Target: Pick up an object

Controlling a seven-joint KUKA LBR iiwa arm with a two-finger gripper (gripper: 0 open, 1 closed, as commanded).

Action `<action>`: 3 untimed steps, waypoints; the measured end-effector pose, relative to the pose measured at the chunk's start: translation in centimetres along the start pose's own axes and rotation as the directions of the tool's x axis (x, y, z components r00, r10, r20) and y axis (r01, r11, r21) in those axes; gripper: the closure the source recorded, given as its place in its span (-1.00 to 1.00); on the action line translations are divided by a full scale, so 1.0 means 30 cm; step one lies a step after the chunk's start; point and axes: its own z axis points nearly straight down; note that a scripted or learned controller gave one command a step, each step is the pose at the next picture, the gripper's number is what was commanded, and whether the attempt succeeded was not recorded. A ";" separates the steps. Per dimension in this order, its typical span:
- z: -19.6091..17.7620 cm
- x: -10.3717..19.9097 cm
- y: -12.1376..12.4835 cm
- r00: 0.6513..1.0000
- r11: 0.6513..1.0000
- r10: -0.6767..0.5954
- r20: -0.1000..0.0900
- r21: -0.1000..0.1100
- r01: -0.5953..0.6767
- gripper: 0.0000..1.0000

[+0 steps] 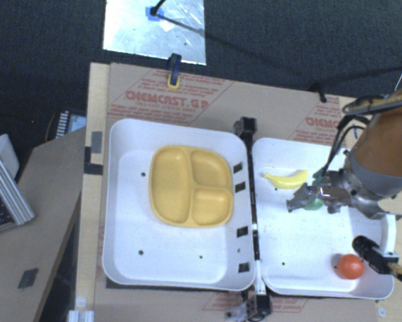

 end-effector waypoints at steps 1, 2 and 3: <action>-0.022 0.000 0.009 1.000 1.000 -0.002 0.001 -0.013 0.002 -1.00; 0.119 -0.004 0.002 1.000 1.000 0.000 0.001 -0.009 0.000 -1.00; 0.266 -0.001 0.027 1.000 1.000 0.001 0.001 -0.010 -0.001 -1.00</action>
